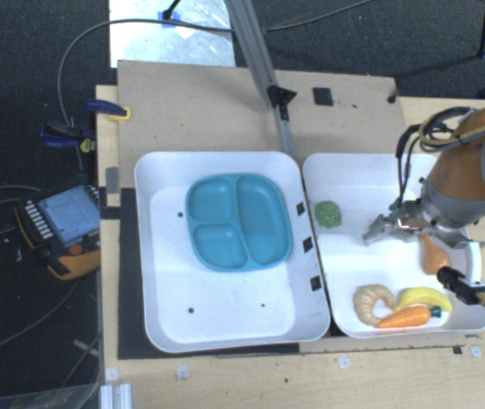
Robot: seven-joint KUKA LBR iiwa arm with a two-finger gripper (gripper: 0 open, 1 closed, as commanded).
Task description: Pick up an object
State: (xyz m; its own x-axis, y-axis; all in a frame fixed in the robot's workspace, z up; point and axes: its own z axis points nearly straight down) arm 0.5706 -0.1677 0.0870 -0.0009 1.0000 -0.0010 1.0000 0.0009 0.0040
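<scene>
In the right bin (353,177), a small green knobbly ball (327,214) lies near the left wall. A pale croissant-shaped toy (372,301), an orange carrot (404,317) and a yellow banana (424,297) crowd the near right corner. An orange-brown oblong piece (432,254) lies just under the wrist. My gripper (378,230) hangs low over the middle of the right bin, pointing left. It is right of the green ball and above the croissant toy, with nothing visibly in it.
The left bin (165,296) holds a blue divided plate (239,221). A grey pole (255,41) slants across the back of the bench. Cables and a small device (61,220) lie on the floor at left.
</scene>
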